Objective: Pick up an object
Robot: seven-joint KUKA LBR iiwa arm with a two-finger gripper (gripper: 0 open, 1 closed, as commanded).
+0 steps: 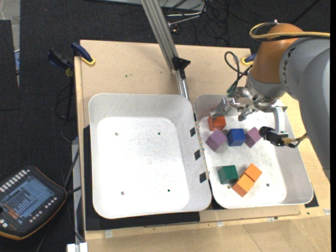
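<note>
white plastic, speckled with small dark marks, forms the left bin [139,156], which lies on the pale wooden bench [131,67] with its partner, the right bin [294,188], just beside it at 3 o'clock, their rims meeting along a seam with small black tabs. inside the right bin sit seven blocks. a red-orange block [217,122] lies toward the bin's 11 o'clock corner, and the gripper [227,107] hangs just above it at 1 o'clock of the block, its metal fingers [220,109] reaching down toward the block's top; whether they are spread or pressed together cannot be told, and nothing is seen pinched between them. at 6 o'clock of the red-orange block is a purple block [216,139], with a blue block [236,137] just beside it at 3 o'clock and a second purple block [253,136] further along at 3 o'clock. nearer the bin's 6 o'clock rim a green block [228,174] sits beside two orange blocks, one orange block [253,172] at its 3 o'clock and another orange block [242,185] touching that one at 7 o'clock. the grey arm [310,62] with its orange band [270,51] comes in from 2 o'clock. a handheld control pendant [26,201] rests off the bench at 8 o'clock.
</note>
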